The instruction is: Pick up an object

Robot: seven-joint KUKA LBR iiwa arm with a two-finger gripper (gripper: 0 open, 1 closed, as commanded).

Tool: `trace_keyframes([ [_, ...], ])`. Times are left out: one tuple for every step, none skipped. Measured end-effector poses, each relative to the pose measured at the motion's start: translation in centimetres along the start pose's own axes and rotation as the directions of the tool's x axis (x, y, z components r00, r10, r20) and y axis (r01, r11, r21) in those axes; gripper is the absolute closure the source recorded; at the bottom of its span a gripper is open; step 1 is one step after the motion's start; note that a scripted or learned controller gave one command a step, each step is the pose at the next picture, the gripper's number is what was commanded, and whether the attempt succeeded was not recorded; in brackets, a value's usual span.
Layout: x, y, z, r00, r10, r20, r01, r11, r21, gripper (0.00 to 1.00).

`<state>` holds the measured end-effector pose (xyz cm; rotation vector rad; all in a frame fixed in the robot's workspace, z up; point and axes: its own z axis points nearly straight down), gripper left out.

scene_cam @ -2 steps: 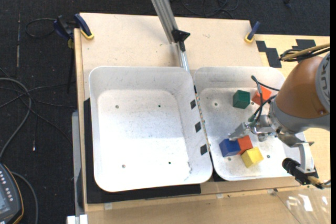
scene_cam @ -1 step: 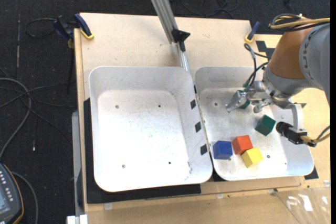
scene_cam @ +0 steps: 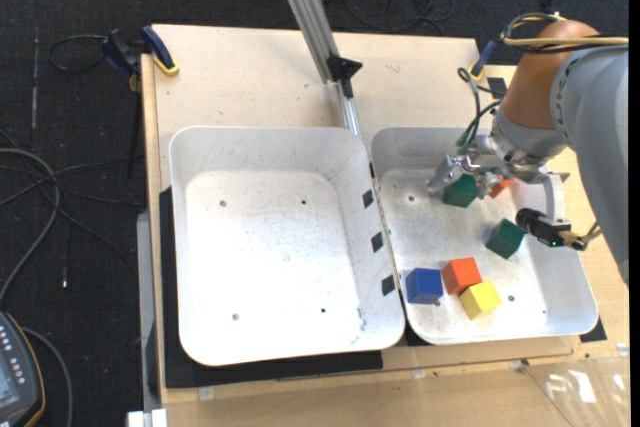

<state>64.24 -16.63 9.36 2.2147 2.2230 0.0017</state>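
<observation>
Camera view, looking down at a slant on the desk [scene_cam: 260, 80] and its two white bins. My arm [scene_cam: 585, 105] reaches in from the right and ends over the upper part of the right bin [scene_cam: 400, 165]. My claw [scene_cam: 468, 177] is low there, with a dark green block [scene_cam: 460, 191] directly under its metal tips. Whether the block sits between the tips or merely beneath them, I cannot tell; the claw's state is likewise unclear from this angle. A small red-orange piece [scene_cam: 500, 185] shows just beside the claw, too hidden to identify.

A second green block [scene_cam: 505, 238] lies near the middle of the right bin, apart from the first. Along the lower edge sit a blue block [scene_cam: 424, 285], an orange block [scene_cam: 461, 273] and a yellow block [scene_cam: 480, 298], the orange and yellow touching. I judge this cluster the harder target, since neighbours crowd the tips; the dark green block stands alone, which probably explains my position. The left bin [scene_cam: 200, 155] holds no blocks.
</observation>
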Motion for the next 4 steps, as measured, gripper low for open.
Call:
trace_keyframes([
  [0.0, -0.1, -1.2, 1.0, -0.001, 0.001, 0.001, 1.0, 0.001, 1.0],
  [5.8, -3.1, -0.3, 1.0, -0.002, -0.002, 0.002, 1.0, 0.002, 1.0],
  [11.6, 2.8, -10.7, 1.0, -0.004, -0.002, 0.004, 1.0, -0.008, 1.0],
  [19.6, 3.4, -10.2, 1.0, -0.006, -0.004, 0.006, 1.0, 0.001, 1.0],
])
